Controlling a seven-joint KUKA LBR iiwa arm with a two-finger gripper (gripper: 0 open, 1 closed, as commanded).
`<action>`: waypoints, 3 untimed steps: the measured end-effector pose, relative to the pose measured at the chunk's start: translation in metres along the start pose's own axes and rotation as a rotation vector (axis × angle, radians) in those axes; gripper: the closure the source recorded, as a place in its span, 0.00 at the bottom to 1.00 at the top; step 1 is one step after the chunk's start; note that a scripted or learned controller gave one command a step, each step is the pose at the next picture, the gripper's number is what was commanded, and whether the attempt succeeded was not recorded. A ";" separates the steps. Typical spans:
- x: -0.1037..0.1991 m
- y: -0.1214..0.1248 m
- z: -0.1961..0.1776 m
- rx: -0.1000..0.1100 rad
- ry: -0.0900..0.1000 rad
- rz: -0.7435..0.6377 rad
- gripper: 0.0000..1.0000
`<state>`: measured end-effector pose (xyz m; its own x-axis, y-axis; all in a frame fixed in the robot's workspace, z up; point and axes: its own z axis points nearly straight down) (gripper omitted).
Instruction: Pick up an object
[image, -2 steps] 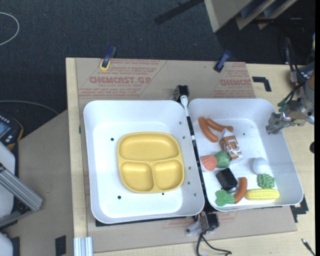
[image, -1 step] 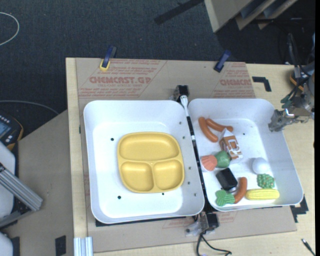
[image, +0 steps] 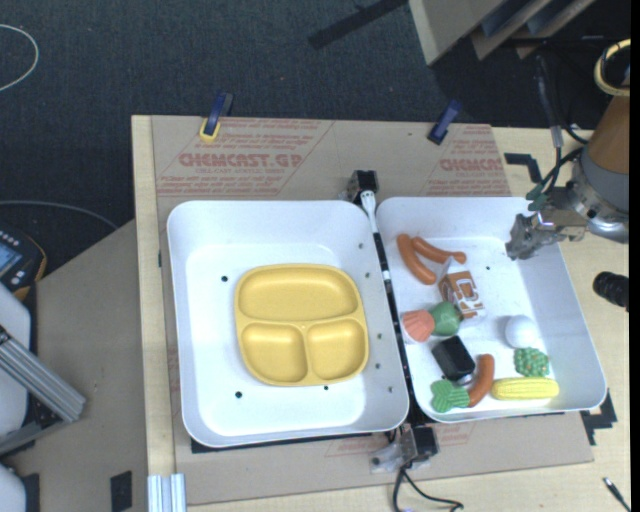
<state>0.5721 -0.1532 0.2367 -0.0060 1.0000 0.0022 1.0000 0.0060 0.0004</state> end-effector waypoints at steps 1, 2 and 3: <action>0.054 -0.003 0.013 0.004 0.001 0.000 1.00; 0.108 0.000 0.023 0.003 0.000 0.001 1.00; 0.158 -0.001 0.008 -0.003 -0.001 0.000 1.00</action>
<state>0.5703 0.0045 0.2291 -0.0063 1.0000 0.0015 1.0000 0.0063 0.0034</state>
